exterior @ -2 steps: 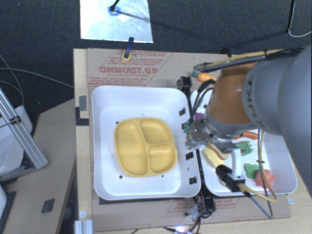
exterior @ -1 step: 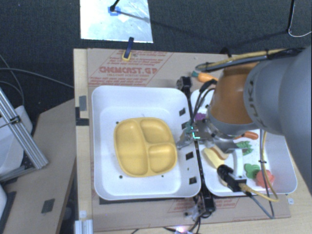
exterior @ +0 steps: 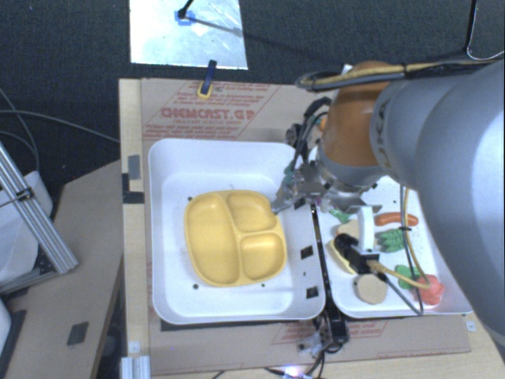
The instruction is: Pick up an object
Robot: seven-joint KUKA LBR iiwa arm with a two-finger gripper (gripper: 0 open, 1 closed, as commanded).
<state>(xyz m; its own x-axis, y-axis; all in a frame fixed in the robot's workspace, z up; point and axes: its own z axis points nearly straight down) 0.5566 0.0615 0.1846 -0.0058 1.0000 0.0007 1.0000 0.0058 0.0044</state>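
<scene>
A yellow divided plate [exterior: 235, 237] lies in the left white bin [exterior: 170, 212]. My gripper [exterior: 286, 198] hangs low over the right side of that bin, just above the plate's upper right corner. I see no object between its tips. The right bin [exterior: 442, 306] holds small toy foods: an orange-red sausage [exterior: 391, 219], a green piece [exterior: 390, 242], a tan round disc [exterior: 371, 290] and a pink piece [exterior: 433, 291]. The arm covers much of the right bin's far half.
The grey arm with its orange band [exterior: 351, 133] crosses above the right bin from the right. Cardboard [exterior: 205, 113] lies under both bins. A shiny sheet [exterior: 189, 22] sits at the back, and a metal rail [exterior: 31, 219] at the left.
</scene>
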